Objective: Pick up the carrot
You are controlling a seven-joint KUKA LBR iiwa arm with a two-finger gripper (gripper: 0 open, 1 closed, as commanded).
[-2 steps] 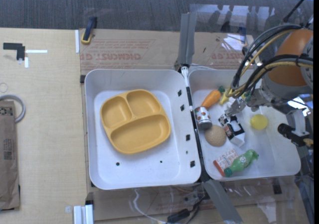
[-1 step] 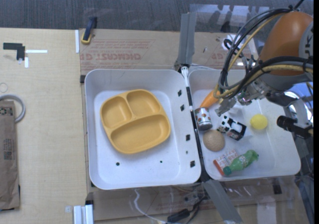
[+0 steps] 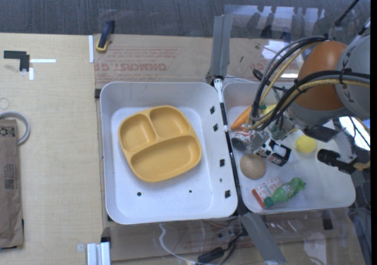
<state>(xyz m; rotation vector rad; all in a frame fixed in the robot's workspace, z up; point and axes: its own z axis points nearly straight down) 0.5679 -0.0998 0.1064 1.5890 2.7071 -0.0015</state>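
While the arm (image 3: 330,75) is lowered over the right bin (image 3: 330,196), the reach toward the carrot is judged in hand. The carrot (image 3: 241,119) lies by that bin's left wall, near its far corner, just beside the gripper (image 3: 257,142). Whether the fingers are spread cannot be told; next, a short shift toward that wall would be called for.

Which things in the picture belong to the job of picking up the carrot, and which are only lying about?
For the job:
carrot, in the right bin
gripper, low beside the carrot

Lying about:
yellow divided plate, in the left bin
brown round thing
green bottle
yellow ball
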